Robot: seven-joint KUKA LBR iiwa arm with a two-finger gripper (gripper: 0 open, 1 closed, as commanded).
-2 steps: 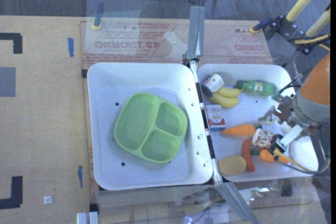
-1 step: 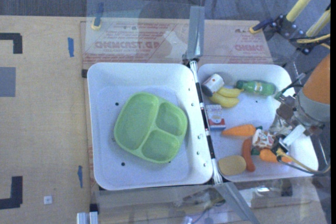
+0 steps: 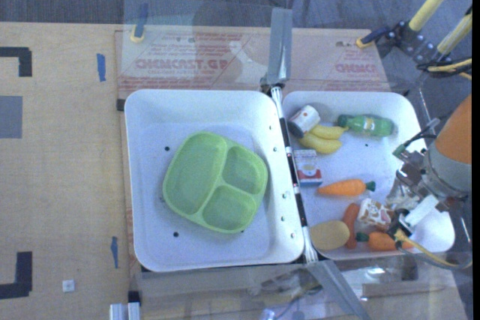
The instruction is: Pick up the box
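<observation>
The box (image 3: 306,165) is a small white carton with red and blue print. It lies against the left wall of the right bin (image 3: 411,110), between the bananas and a carrot. My gripper (image 3: 401,207) hangs over the right bin's lower right part, well to the right of the box and apart from it. It hovers beside a crinkly snack packet (image 3: 373,213). Nothing shows as held.
Around the box in the right bin lie a small can (image 3: 304,117), bananas (image 3: 322,139), a green bottle (image 3: 366,125), three carrots (image 3: 344,188) and a tan potato (image 3: 330,234). The left bin (image 3: 142,131) holds a green divided plate (image 3: 216,181).
</observation>
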